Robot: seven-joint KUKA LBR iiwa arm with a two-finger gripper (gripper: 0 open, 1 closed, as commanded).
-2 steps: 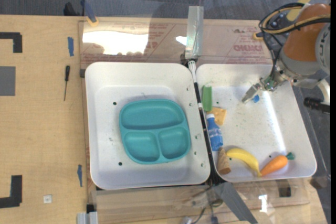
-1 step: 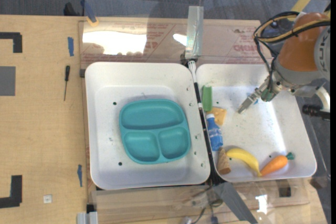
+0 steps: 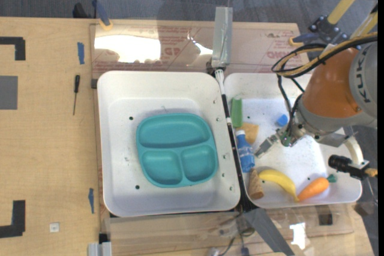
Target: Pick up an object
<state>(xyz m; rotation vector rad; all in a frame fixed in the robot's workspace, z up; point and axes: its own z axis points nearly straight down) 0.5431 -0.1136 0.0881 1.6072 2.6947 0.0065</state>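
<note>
Camera view: gripper [image 3: 271, 144] hangs in the right bin [image 3: 351, 192], fingers apart and holding nothing, just above the banana [image 3: 281, 180], likely lining up a grasp.

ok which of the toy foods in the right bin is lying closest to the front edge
The orange carrot, at the bin's front right corner. The yellow banana lies just left of it, slightly farther back.

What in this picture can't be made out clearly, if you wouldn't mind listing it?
- Gripper, camera view: too small to tell open from shut.
- Right bin: far corner hidden under the arm.
- Small blue thing: partly covered by cables.
- Brown thing beside the banana: too blurred to identify.
</note>
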